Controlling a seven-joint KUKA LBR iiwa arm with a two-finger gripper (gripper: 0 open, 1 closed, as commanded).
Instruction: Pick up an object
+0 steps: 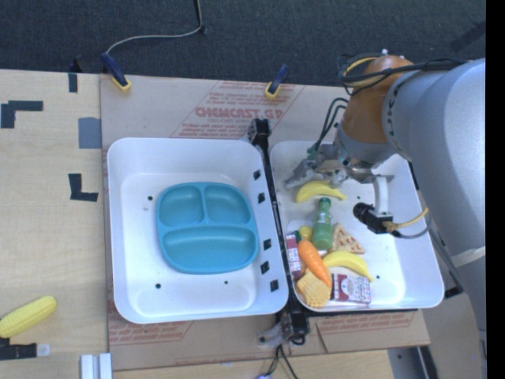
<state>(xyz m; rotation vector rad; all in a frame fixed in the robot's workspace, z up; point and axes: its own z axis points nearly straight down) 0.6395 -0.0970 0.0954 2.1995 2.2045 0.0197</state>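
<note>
Objects for picking are listed from left to right. A yellow toy corn cob lies on the wooden counter, well apart from both bins and near the lower left corner. Two yellow clamps sit at the far edge of the cardboard sheet under the bins.

The left bin holds a blue divided plate, lying flat near its centre.

The right bin holds the remaining items, grouped toward its left wall:
- An upper banana lies at the far end of the group.
- A green bottle lies just below that banana.
- An orange carrot rests slantwise beside the bottle.
- A yellow waffle-like piece touches the carrot's lower end.
- A second banana lies to the right of the carrot.
- A red and white carton lies at the bin's near edge, below the second banana.

My arm enters from the right, its orange band above the right bin. My jaws are positioned over the far left part of the right bin, just beside the upper banana. I cannot tell whether my jaws are apart or together, nor whether they touch the banana.
</note>
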